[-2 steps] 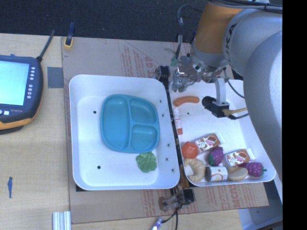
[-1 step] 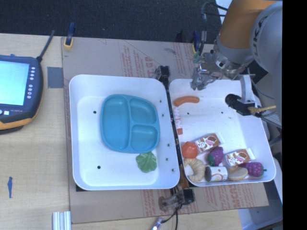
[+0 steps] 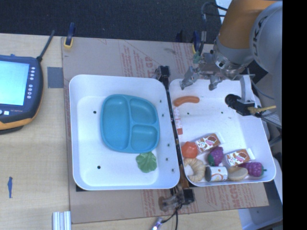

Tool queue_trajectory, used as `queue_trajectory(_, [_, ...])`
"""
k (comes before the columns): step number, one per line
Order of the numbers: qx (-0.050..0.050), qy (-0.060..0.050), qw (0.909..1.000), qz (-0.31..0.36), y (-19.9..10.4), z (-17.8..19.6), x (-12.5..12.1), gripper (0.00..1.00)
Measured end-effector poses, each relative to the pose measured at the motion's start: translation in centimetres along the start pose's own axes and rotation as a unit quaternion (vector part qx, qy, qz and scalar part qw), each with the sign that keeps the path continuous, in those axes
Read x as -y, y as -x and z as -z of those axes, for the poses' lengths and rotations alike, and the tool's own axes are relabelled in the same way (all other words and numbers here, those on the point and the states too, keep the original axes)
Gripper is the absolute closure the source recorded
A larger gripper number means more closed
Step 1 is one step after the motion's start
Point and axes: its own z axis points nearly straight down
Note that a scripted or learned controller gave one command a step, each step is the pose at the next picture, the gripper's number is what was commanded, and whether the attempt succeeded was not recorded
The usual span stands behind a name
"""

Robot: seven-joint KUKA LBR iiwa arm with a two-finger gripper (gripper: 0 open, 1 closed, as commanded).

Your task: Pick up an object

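Note:
My gripper [image 3: 198, 83] hangs over the far end of the right bin [image 3: 225, 123], open, its two fingers spread wide with nothing between them. Just below it an orange-brown sausage [image 3: 186, 100] lies on the bin floor, apart from the fingers. At the near end of this bin sits a crowd of toy food: a red tomato [image 3: 189, 150], two small cartons [image 3: 207, 142] [image 3: 238, 156], purple grapes [image 3: 216, 155] [image 3: 255, 168], a croissant [image 3: 195, 166], a can [image 3: 217, 173] and a bread roll [image 3: 237, 174].
The left bin [image 3: 86, 143] holds a blue divided plate [image 3: 129, 123] and a green lettuce leaf [image 3: 147, 162] near its front right corner. A tablet [image 3: 17, 90] lies on the bench at far left. The arm's grey and orange body rises at the top right.

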Motion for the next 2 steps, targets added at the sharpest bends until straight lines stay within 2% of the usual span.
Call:
queue_trajectory(1, [0.0,-0.001,1.0,-0.001,9.8,-4.0,3.0,0.0])
queue_trajectory(2, [0.0,-0.001,1.0,0.0,7.1,-3.5,9.5,0.0])
